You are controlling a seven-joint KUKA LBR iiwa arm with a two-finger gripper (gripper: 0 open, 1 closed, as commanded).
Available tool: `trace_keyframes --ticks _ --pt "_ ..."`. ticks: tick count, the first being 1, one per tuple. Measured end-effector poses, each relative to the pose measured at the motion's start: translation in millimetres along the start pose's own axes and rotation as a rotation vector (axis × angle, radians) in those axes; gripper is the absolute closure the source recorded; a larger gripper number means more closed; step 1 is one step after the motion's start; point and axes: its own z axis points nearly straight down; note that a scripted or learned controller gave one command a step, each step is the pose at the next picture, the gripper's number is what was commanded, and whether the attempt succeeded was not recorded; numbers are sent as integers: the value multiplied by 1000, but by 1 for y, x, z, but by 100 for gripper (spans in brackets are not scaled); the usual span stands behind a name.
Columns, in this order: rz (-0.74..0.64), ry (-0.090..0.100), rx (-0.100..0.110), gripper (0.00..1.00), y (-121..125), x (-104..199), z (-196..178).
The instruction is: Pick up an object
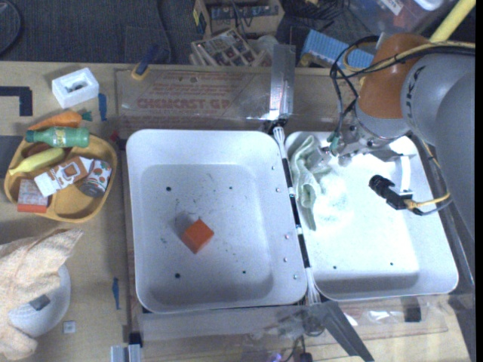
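Note:
An orange cube (198,234) lies on the floor of the left bin (151,157), left of its middle. A pale green, limp, cloth-like thing (306,178) lies along the left wall of the right bin (423,277), near its far corner. My gripper (338,149) hangs low over the far left part of the right bin, just right of the green thing's upper end and close to it. Whether it touches the green thing is unclear. The grey arm with its orange band (392,74) comes in from the upper right.
A black plug on a yellow cable (389,190) hangs over the right bin. A yellow bowl of toy food (60,176) stands left of the bins, with a cloth bundle (34,277) below it. A clear panel (196,96) and boxes lie behind the bins.

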Motion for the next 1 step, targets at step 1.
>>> trace_keyframes --ticks 1 --pt "0 0 0 0 0 0 0"
